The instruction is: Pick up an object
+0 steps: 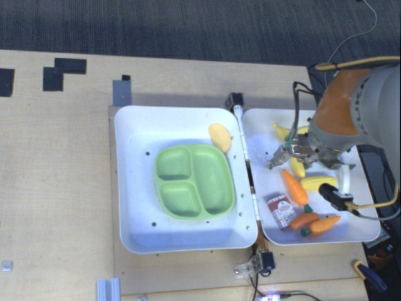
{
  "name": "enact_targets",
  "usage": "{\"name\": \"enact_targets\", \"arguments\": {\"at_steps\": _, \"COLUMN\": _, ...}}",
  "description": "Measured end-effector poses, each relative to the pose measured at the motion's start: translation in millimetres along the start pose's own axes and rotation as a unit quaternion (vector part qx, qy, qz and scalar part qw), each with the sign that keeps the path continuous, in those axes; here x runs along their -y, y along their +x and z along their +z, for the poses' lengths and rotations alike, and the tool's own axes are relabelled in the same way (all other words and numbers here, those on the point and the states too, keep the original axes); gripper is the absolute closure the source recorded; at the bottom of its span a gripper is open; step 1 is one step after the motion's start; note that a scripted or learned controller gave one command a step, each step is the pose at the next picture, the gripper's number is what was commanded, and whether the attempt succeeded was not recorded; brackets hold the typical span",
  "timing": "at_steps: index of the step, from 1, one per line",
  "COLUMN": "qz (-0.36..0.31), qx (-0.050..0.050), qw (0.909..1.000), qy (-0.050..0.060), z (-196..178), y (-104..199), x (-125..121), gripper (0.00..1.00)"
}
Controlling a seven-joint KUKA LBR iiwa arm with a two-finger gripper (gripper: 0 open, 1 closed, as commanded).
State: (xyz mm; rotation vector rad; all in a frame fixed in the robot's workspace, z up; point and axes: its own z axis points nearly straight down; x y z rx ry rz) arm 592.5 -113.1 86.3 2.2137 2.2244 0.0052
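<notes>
Looks like we're at the reach-in step: our gripper (289,156) hangs over the right bin (258,168) with fingers spread and nothing between them, the orange carrot (294,187) sits just at its 6 o'clock, so next we drop and close.

We log candidate objects in the right bin (369,234): an orange carrot (294,187) lying diagonally at centre, two more carrots (316,222) at the near edge, a red-white packet (281,209) beside them, yellow bananas (318,184) mid-bin. A yellow lemon-like piece (219,137) lies in the left bin (135,187)
</notes>
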Motion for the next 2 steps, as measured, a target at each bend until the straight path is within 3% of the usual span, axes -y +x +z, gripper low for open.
{"name": "enact_targets", "arguments": {"at_steps": 1, "qz": -0.001, "qx": 0.000, "qw": 1.0000, "qy": -0.004, "z": -12.4, "y": 0.2, "x": -2.5, "gripper": 1.00}}
{"name": "enact_targets", "arguments": {"at_steps": 2, "qz": 0.000, "qx": 0.000, "qw": 1.0000, "qy": 0.000, "z": -99.2, "y": 48.3, "x": 35.7, "gripper": 1.00}}
